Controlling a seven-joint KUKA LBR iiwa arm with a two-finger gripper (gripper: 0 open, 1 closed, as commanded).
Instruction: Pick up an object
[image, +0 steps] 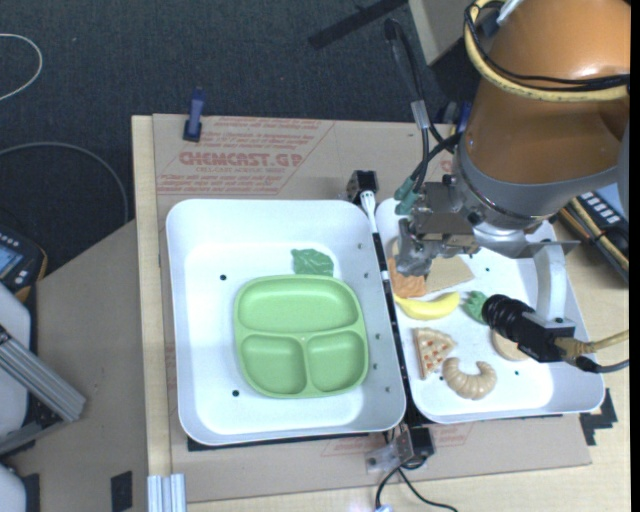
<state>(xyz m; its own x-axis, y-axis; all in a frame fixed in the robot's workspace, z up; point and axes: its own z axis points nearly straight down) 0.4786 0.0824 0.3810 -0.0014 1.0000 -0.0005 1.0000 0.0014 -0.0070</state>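
Currently, status of the pick: not done; no item shows lifted, and everything listed below lies on a bin floor; by my reading the grasp and the lift are both left for you to see through.

Item 1, gripper (412, 262): low over the right bin (535, 392), at its picture-left side toward the far end, just beside the wall shared with the left bin (200, 300); whether it is open or closed cannot be told, as the wrist hides it from this slant; nothing shows held in it.

Item 2, orange piece (405, 287): likeliest target; it lies directly under the gripper's tip, touching it or nearly so; possibly a slice of toy food, but too covered to name.

Item 3, banana (432, 306): yellow, lying flat, just beside the orange piece on its near side; near the gripper, not under it.

Item 4, tan slice (455, 270): flat, just beside the gripper on its picture-right.

Item 5, pizza slice (433, 352): nearer you than the banana, apart from the gripper.

Item 6, curled tan pastry (470, 378): beside the pizza slice, farthest of the right-bin lot from the gripper.

Item 7, green plate (298, 335): three compartments, middle of the left bin; a green leaf (313, 262) lies just past its far rim; both well apart from the gripper.
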